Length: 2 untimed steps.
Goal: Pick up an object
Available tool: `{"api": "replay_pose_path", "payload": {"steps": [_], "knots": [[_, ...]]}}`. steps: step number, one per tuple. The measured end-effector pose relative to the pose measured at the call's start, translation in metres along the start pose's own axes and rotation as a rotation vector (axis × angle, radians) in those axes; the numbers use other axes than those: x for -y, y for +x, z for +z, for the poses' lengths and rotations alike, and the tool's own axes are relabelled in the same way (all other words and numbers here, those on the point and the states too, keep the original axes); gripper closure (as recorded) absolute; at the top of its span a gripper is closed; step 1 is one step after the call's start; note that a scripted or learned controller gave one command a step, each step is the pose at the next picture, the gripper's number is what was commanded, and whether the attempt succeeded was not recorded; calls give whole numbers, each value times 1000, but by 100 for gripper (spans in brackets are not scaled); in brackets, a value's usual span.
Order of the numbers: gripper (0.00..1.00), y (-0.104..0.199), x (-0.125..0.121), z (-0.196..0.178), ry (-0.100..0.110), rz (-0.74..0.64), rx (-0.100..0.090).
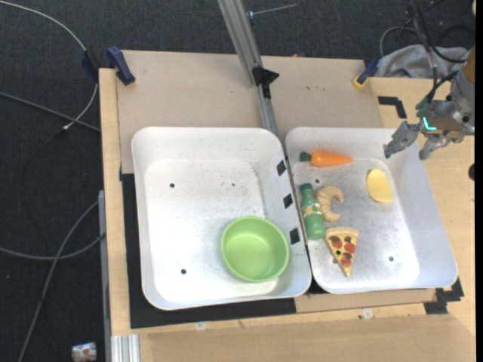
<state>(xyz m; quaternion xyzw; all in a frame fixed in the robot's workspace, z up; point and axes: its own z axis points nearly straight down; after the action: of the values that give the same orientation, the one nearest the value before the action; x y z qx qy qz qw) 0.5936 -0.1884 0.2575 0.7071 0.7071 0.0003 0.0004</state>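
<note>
The right bin (423, 225) holds an orange carrot (326, 157) at its far edge, a yellow lemon-like piece (379, 185), a green bottle (311, 211), a tan croissant (330, 197) and a pizza slice (343, 246). My gripper (413, 142) hangs at the bin's far right rim, above and right of the yellow piece. Its two fingers are spread apart with nothing between them.
The left bin (173, 202) holds a green bowl (254, 248) near its front right corner. A metal pole (243, 44) slants down to the gap between the bins. Blue clamps (119, 64) sit at the board's far corners, and cables lie on the dark floor.
</note>
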Motion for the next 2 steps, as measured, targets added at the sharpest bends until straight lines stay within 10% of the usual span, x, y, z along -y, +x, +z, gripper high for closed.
{"api": "replay_pose_path", "payload": {"steps": [2], "knots": [[0,-2,-8,56,5,0,-1]]}}
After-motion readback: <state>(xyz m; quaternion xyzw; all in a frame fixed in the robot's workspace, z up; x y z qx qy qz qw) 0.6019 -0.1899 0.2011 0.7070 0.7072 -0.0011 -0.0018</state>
